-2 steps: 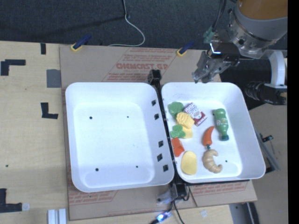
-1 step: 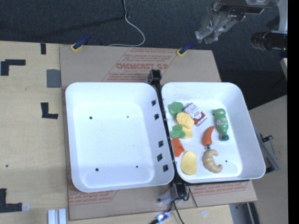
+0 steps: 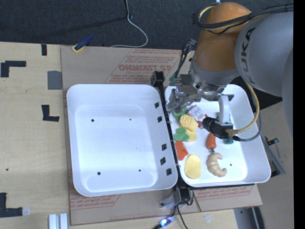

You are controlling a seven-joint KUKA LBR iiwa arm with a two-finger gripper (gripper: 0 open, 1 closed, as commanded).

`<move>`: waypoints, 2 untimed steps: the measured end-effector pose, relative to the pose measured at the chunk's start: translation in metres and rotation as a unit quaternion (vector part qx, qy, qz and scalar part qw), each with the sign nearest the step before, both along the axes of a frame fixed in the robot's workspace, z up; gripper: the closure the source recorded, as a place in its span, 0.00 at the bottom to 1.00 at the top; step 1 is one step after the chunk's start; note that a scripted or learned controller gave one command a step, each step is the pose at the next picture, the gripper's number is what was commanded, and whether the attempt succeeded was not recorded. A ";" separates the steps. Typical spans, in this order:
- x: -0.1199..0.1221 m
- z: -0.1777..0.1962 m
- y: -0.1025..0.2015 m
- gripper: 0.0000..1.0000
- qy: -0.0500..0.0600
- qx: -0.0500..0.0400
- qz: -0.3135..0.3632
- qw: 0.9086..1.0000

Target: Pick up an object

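My gripper (image 3: 183,104) hangs low over the upper left part of the right bin (image 3: 252,168), just above a pile of toy food. Under and beside it lie a yellow corn cob (image 3: 188,123), a green leafy piece (image 3: 180,135) and a small red-and-white wrapper (image 3: 196,111). Further toward the front are an orange-red piece (image 3: 181,150), a small carrot (image 3: 211,140), a pale yellow oval (image 3: 193,166) and a tan croissant (image 3: 217,164). The wrist hides the fingertips.
The left bin (image 3: 114,137) stands beside the right one, joined by a black hinge strip (image 3: 164,128). Both rest on a cardboard sheet (image 3: 138,66). A white cable (image 3: 136,23) and a blue-yellow item (image 3: 82,43) lie at the back.
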State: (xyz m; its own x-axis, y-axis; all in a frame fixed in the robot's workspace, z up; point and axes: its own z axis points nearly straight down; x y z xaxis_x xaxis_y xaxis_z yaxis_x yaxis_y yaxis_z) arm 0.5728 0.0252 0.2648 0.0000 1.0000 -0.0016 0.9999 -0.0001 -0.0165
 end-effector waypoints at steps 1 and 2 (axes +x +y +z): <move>0.050 0.106 0.092 1.00 -0.014 0.002 0.005 1.000; 0.067 0.275 0.189 1.00 -0.017 0.005 0.006 1.000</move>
State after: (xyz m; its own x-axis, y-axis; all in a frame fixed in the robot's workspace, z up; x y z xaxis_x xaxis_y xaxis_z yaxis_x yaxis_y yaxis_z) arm 0.6399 0.2139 0.5402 -0.0115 0.9999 0.0073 0.9998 0.0114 0.0179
